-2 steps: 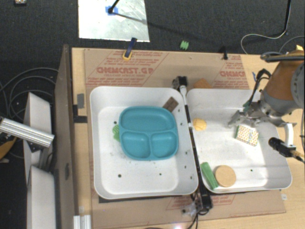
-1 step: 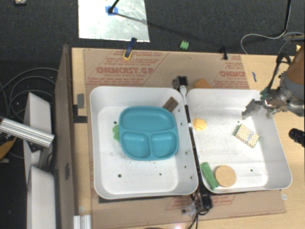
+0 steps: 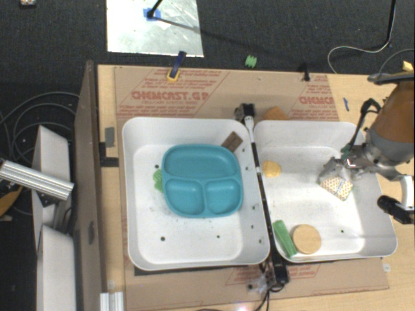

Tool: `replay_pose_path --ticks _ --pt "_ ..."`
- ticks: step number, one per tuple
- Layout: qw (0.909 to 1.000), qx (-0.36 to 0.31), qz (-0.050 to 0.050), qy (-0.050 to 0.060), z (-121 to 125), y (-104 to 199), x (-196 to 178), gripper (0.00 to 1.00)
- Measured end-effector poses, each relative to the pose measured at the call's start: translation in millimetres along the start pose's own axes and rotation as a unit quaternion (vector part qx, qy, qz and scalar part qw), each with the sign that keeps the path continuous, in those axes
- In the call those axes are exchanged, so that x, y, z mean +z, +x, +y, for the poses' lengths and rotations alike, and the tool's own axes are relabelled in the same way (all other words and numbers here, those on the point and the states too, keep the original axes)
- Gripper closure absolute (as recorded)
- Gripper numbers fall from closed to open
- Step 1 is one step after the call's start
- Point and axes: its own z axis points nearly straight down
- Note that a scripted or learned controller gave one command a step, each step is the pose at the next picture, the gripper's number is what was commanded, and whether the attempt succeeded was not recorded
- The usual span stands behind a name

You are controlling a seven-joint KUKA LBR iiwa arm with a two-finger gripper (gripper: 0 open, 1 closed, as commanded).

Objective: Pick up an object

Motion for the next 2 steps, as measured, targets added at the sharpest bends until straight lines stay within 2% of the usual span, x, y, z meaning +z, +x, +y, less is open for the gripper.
replay_pose_path --ticks 1,2 --pt "1.0 0.0 -0.001 -0.003 -7.6 1.5 -21.2 0.0" --pt "1.0 -0.001 -0.001 -0.003 -13.2 0.2 -16.5 0.0"
